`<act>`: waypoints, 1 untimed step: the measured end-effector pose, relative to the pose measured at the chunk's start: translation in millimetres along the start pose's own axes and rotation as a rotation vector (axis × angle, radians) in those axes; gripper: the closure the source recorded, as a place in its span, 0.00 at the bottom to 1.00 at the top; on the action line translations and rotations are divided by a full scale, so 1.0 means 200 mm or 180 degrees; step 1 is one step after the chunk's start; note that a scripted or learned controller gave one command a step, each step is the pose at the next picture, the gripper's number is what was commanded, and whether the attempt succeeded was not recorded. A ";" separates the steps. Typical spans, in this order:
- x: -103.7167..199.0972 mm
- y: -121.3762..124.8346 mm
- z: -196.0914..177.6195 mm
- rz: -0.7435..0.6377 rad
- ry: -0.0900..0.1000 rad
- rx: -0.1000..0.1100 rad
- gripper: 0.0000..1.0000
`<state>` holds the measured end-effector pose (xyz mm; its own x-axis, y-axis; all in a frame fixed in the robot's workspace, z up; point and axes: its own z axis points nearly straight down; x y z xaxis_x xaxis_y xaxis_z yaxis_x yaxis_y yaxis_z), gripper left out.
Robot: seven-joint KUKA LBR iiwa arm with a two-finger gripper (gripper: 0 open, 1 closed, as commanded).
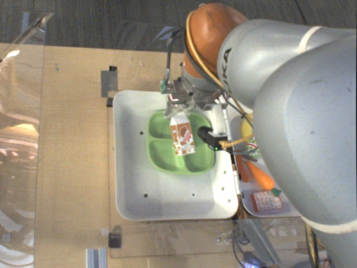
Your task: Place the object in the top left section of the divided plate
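Green divided plate point(167, 155) partly hidden beneath carton point(182, 137).

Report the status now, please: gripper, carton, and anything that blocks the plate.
Gripper above green divided plate, small carton hanging right under it. Grasp unconfirmed. Carton over plate's middle, not yet top left. Nothing else on plate.

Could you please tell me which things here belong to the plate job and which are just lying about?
Job: carton, green plate, gripper.
Lying about: carrot, yellow item, printed box in the right bin.
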<state>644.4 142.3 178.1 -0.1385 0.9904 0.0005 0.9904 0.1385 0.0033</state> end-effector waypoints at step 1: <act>0.00 0.00 0.00 -0.0001 0.0000 -0.0001 0.00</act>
<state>644.5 142.3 178.3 -0.1386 0.9903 0.0005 0.9903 0.1386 0.0036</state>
